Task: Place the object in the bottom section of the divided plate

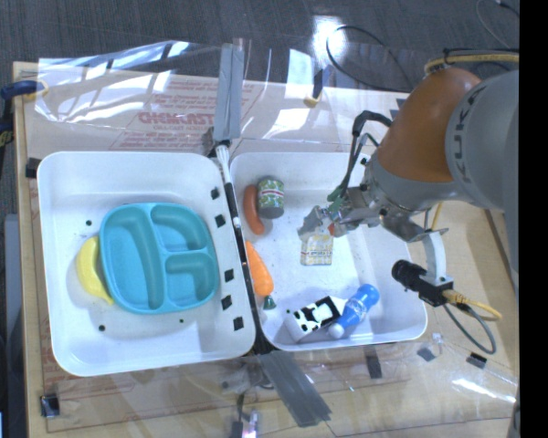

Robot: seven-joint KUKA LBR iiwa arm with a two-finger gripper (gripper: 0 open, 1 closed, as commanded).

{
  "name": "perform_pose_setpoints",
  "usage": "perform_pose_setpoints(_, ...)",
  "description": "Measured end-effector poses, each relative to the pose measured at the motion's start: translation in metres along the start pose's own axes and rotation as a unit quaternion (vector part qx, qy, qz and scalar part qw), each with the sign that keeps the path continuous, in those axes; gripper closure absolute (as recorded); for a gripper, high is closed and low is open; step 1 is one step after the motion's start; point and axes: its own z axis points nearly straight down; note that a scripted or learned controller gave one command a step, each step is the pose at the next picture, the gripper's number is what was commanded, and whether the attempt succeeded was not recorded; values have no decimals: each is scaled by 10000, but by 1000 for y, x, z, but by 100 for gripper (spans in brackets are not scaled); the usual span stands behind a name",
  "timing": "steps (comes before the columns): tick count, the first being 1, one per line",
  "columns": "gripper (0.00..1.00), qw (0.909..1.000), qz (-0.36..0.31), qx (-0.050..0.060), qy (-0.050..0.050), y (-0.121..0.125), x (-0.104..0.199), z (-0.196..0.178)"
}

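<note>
Blue divided plate (pixel 160 256) in left bin (pixel 55 245) | gripper (pixel 333 219) over right bin (pixel 397 322), above small packet (pixel 317 249); jaw state: cannot tell | packet likely light, thin, crushable; best pinched across short edges

Dark grey carpet floor (pixel 119 7), wooden bench (pixel 493 336), clear plastic sheeting (pixel 146 89), glare

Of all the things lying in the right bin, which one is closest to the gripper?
The small yellowish packet, directly below the gripper. The can, carrot, blue bottle and black-and-white toy all lie farther off.
</note>
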Motion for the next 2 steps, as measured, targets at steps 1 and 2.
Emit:
perform_pose_setpoints(1,100,9964,-846,6,3,102,67,-53)
perform_pose_setpoints(2,100,9982,-602,20,6,51,132,-29)
